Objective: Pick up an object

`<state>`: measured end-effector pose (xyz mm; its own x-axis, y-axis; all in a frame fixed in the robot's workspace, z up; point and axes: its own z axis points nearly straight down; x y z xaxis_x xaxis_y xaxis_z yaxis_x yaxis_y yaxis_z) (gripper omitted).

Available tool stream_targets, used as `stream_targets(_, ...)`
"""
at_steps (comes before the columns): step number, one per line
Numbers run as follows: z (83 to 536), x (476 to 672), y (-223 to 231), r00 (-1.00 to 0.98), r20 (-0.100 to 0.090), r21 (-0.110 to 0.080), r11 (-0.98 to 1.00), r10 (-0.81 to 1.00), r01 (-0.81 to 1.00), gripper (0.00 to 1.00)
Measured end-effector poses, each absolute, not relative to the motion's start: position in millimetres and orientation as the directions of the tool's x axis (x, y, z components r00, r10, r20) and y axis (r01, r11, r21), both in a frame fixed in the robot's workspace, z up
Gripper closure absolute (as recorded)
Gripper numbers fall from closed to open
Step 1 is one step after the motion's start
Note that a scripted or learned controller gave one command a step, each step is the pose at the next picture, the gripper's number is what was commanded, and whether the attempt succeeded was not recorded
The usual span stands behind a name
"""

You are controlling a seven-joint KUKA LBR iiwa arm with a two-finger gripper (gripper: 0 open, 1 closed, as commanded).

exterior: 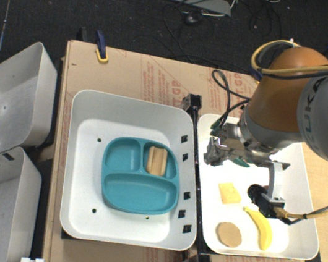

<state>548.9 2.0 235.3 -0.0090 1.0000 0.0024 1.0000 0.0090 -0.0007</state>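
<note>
My gripper (215, 152) hangs over the upper left part of the right bin (308, 203), under the grey arm with its orange band. A thin green thing (241, 163) peeks out just right of it, partly hidden by the wrist. In front of the gripper a yellow cheese-like wedge (229, 193) lies on the bin floor. A yellow banana (260, 228) and a round tan cookie (229, 235) lie nearer the front edge. Nothing can be seen held by the gripper.
The left bin (86, 145) holds a teal divided plate (134, 191) with a tan bread-like piece (157, 160) in its upper right compartment. The two bins meet along a black divider strip (192, 176), close to the gripper's left.
</note>
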Motion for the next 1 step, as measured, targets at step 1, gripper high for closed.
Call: stream_targets(1,226.1,531.0,44.8,-0.007,0.001,-0.003,0.007,1.000,1.000,1.00)
